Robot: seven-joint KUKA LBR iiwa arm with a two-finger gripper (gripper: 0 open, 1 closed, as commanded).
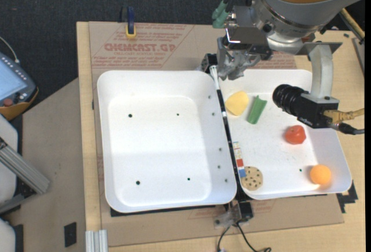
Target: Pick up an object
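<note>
Camera view gives you both bins from above: the left bin [156, 141] lies in the middle of the frame, and the right bin [272, 187] at centre right carries all the pieces. The end effector [233, 65] hangs at the upper middle of the frame, over the top left corner of the right bin, just beside the divider where the two bins meet. You can see nothing between its fingers, so treat it as carrying nothing; how far it stands open I cannot tell, since the wrist body hides most of the tips.

Your nearest candidates lie just below it. The yellow piece [237, 103] is rounded and looks like a light plastic toy, probably smooth and inclined to roll or squirt out; take it across its widest middle. The green block [255, 110] touches or nearly touches the yellow piece on its right; it is long, flat-sided and probably stiff, so pinching across its short width should be the surest hold.

Further right, the red piece [295, 134] sits near the black camera mount [301, 106], which crowds the approach. The orange ball [320, 175] at lower right is round and likely slippery. The cookie-like disc [251, 178] at the bin's lower left lies flat against the floor, hard to get fingers under.
</note>
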